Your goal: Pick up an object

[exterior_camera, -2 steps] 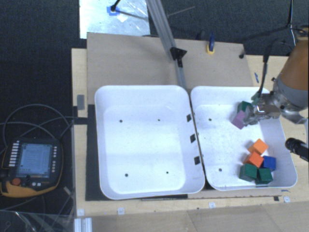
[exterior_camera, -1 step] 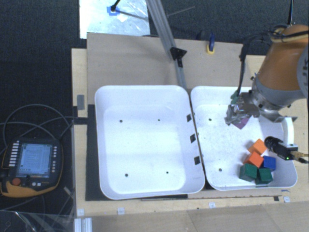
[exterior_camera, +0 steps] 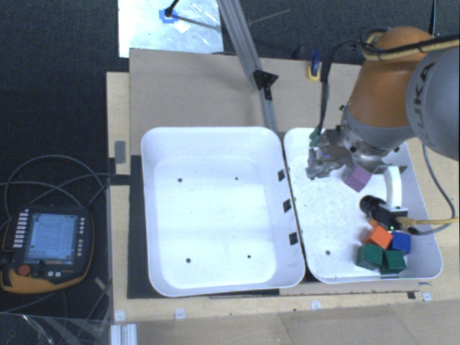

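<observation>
Purple block (exterior_camera: 356,179) sits in the upper part of the right bin (exterior_camera: 316,261), tilted, just beside the gripper (exterior_camera: 319,164) on the side toward the arm and partly tucked under the wrist. From this angle I cannot tell whether it rests on the bin floor or is off it, and nothing shows it between the gripper's tips. Whether the gripper is spread or closed cannot be told either; it reads as one grey lump.

The arm (exterior_camera: 392,85) comes in from the right. Its orange band bulges over the bin's far edge, and the grey wrist turns downward and toward the wall that the two bins share. The gripper hangs over the right bin's upper left part, close to that wall.

Farther out, in the near right corner of the same bin, four more blocks are packed together: one orange block (exterior_camera: 379,236), one blue block (exterior_camera: 401,242) touching it, and two green blocks (exterior_camera: 371,256) in front of them, side by side. That makes five blocks, all in the right bin.

The left bin (exterior_camera: 154,192) stands against the right one, so there are two bins on the bench (exterior_camera: 187,85). A slanted metal pole (exterior_camera: 241,34) crosses the far side. One control pad (exterior_camera: 47,246) with a lit screen lies off the bench at the left.
</observation>
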Robot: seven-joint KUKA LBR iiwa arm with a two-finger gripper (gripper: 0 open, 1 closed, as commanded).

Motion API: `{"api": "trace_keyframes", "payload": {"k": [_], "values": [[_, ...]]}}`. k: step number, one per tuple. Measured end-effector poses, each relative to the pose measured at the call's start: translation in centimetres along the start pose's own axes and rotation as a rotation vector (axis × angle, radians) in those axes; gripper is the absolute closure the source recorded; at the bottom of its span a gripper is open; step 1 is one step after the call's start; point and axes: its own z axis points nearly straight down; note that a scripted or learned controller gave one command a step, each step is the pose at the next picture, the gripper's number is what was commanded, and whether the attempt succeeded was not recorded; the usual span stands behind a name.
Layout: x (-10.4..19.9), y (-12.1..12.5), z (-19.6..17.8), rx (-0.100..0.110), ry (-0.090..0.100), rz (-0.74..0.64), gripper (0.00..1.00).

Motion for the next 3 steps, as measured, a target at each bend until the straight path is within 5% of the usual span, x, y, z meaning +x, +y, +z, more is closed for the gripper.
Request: {"api": "trace_keyframes", "payload": {"k": [2,3], "values": [[9.9,4.0,2.3,0.000,0.000,0.002,1.00],[9.6,3.9,2.2,0.002,-0.003,0.006,0.00]]}}
